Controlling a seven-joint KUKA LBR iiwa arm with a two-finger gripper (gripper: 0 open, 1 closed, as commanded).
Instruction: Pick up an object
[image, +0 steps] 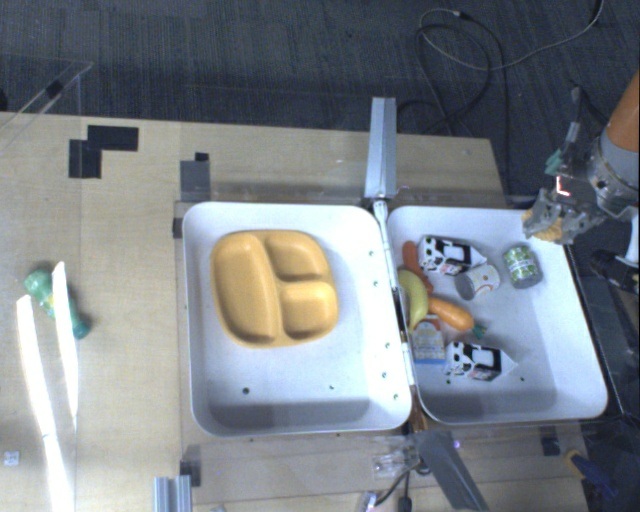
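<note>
Gripper (556, 222) poised over right bin's (570, 385) top-right corner, finger spread impossible to tell, nothing visibly held; green can (520, 265) just below-left, toys clustered leftward; risks clipping the bin wall or nudging the can away.

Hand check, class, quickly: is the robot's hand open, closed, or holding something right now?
Hand: cannot be told. It sits at the right bin's far right corner, near the green can, with nothing visibly in it.
</note>
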